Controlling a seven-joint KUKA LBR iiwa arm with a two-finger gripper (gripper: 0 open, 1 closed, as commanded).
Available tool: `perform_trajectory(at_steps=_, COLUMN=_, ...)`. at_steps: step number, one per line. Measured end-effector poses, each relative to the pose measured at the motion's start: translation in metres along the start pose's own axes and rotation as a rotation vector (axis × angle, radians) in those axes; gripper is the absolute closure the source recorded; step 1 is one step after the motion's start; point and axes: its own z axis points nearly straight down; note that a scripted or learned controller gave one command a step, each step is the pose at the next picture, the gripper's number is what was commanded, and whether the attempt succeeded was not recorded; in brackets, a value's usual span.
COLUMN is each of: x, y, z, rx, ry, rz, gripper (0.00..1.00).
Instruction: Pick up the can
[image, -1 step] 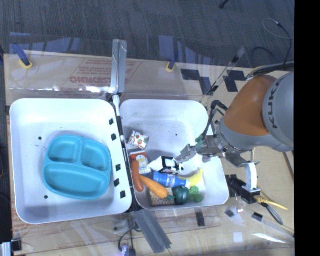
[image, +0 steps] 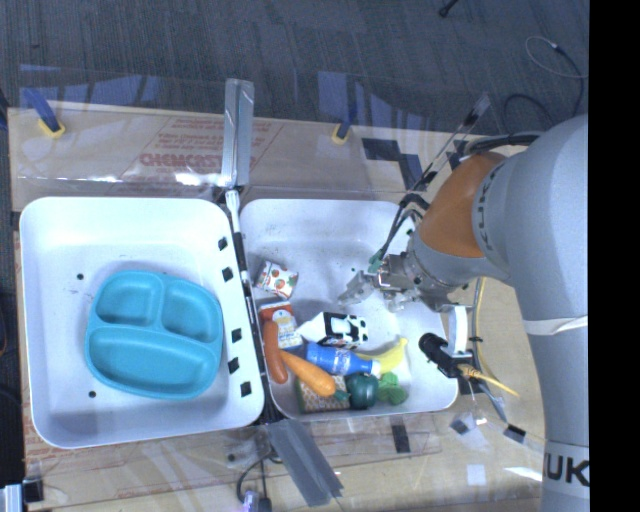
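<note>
Two white bins (image: 60, 225) sit side by side on the bench (image: 300, 135).

Looks like a robotics lab: large grey industrial arm with orange band (image: 520, 230), two shallow white plastic bins (image: 60, 300) on a taped transparent-covered bench (image: 300, 150), loose black cables (image: 500, 110), grey carpet floor (image: 300, 40).
</note>
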Motion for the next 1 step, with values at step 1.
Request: perform_trajectory(at_steps=1, x=0.0199, y=0.0429, z=-0.0004, rx=0.001, ry=0.0, rz=0.199, gripper=0.0)
